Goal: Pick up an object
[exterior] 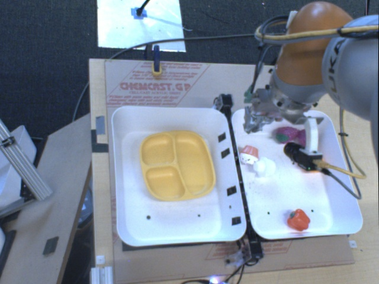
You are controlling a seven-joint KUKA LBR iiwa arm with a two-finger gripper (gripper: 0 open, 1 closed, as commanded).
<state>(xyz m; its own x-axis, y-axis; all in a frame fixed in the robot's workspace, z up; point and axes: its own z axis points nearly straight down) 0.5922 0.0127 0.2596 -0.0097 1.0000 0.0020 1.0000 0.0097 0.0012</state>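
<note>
- On the left sits the left white bin (127,176), and a yellow tray (176,164) with three sections lies flat in the middle of it
- A black strip (234,170) runs down between the two bins, where they meet side by side
- Next comes the right white bin (331,200), and it has a few small things in it
- A little cupcake toy (249,154) with a pink top lies near that bin's left wall
- A small white lump (264,167) sits just beside the cupcake toy, to its right
- The gripper (256,122) hangs over the back left corner of the right bin, above the cupcake toy, with nothing to see in it; I cannot tell how its fingers stand
- A purple and green toy (289,135) lies at the back of the bin, just under the big grey arm (331,52)
- A red pepper toy (299,219) lies alone near the front of the bin, well apart from the gripper
</note>
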